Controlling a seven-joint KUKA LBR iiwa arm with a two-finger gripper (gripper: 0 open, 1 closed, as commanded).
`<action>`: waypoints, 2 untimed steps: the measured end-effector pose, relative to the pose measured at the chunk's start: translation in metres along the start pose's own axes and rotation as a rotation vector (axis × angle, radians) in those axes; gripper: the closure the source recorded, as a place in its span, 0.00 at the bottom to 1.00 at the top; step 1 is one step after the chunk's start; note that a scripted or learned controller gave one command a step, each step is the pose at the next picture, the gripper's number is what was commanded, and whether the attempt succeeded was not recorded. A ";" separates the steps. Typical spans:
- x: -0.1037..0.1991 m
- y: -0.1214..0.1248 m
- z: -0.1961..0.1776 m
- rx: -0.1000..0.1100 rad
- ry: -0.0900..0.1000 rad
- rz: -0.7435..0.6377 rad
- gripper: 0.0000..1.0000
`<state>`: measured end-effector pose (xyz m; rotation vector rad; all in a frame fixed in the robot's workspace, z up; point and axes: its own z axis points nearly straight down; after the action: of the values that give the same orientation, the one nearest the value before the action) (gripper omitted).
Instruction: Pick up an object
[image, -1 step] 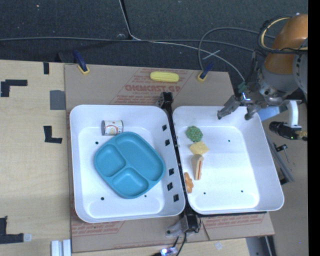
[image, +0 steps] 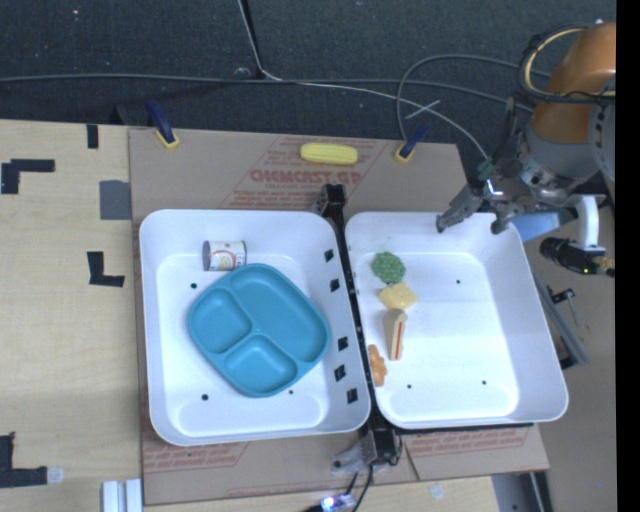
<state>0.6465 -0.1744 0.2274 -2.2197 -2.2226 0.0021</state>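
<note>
From the overhead camera I see a cardboard sheet (image: 200, 170) clamped on the wooden bench (image: 60, 330), dark carpet behind. My gripper (image: 470, 214) hangs spread wide, holding nothing, over the right bin (image: 520, 400) rim; the hot dog (image: 396, 333) lies inside, left.

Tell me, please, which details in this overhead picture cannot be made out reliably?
- Small white can in the left bin: label print too small to read.
- Small orange piece against the right bin's left wall: too small and blurred to identify.
- Grey arm with orange band: cut off by the picture's right edge.
- Claw: too blurred to judge its opening.
</note>
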 end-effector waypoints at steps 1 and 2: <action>0.010 -0.003 0.057 0.005 0.000 -0.001 0.00; 0.012 -0.003 0.122 0.006 0.001 -0.001 0.00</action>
<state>0.6436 -0.1625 0.1053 -2.2149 -2.2208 0.0082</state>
